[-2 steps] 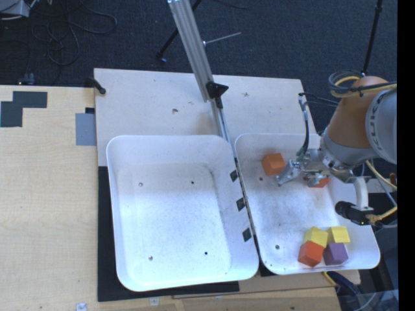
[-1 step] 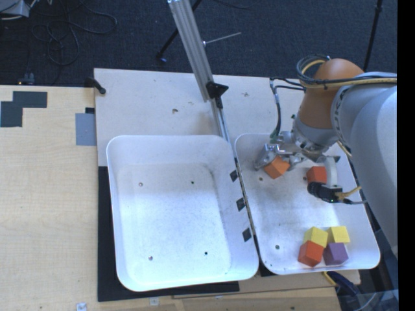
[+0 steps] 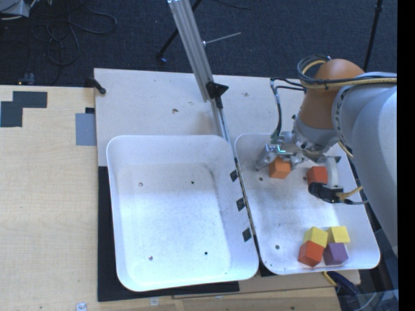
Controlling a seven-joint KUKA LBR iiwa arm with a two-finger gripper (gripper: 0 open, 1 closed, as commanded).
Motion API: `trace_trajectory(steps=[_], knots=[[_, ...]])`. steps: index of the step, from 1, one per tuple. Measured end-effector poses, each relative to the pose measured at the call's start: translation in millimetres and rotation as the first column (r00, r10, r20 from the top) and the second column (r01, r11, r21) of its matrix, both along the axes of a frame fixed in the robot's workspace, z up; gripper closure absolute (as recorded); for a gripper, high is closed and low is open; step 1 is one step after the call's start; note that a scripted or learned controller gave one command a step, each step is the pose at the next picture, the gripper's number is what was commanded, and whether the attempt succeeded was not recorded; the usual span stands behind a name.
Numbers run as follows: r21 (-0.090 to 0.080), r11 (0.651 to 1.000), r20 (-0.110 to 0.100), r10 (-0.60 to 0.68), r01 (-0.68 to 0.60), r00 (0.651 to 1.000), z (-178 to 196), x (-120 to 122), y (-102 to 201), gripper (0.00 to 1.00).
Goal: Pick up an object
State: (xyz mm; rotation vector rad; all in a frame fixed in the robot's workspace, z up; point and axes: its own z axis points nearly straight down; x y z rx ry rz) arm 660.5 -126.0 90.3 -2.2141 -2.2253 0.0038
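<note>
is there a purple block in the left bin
No, the purple block lies in the right bin, clustered at its near corner with two yellow blocks and a red block.

Right bin [image 3: 272, 251] — four blocks [image 3: 323, 245] at near corner, clustered.

Orange block [image 3: 280, 169]; purple cube [image 3: 335, 254]; white bins [image 3: 130, 149].

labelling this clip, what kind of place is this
Most likely a robotics lab: a robot arm reaches over two white bins, coloured blocks lie in one, and cables trail on dark carpet.
</note>
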Motion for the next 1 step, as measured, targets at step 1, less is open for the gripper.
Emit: trace_trajectory(steps=[1], knots=[[0.000, 1.000, -0.003, 0.004, -0.004, 1.000, 9.5, -0.4, 0.4, 1.00]])
